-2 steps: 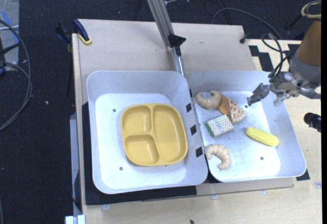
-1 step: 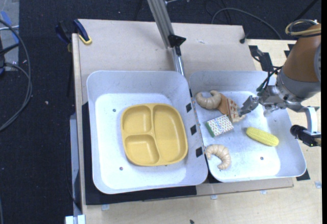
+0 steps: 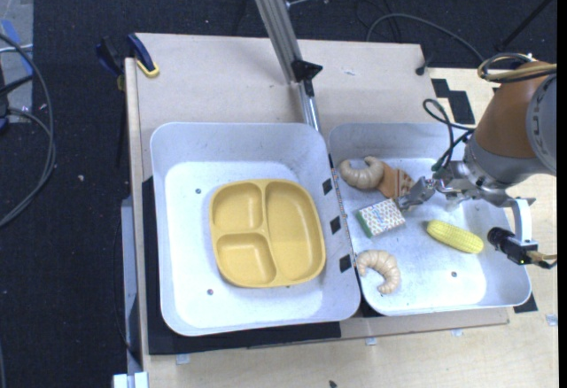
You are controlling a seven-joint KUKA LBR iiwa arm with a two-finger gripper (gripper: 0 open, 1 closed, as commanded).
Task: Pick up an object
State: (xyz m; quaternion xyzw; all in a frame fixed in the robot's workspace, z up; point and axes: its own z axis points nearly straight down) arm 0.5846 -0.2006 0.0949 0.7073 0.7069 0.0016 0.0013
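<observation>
The right bin (image 3: 496,289) holds several small items. A tan croissant (image 3: 361,172) lies at its upper left with an orange piece (image 3: 396,180) against it. A green-and-white patterned block (image 3: 382,216) sits just below them. A second croissant (image 3: 379,267) lies near the bin's front left, and a yellow corn cob (image 3: 455,236) lies to the right of the block. My gripper (image 3: 415,195) reaches in from the right and is low in the bin. Its tip sits just right of the orange piece and above the block's right corner.
The left bin (image 3: 177,200) holds a yellow three-compartment plate (image 3: 266,231). A slanted metal pole (image 3: 275,14) rises behind the bins' shared edge. The arm's orange band (image 3: 509,120) hangs over the right bin's far right side.
</observation>
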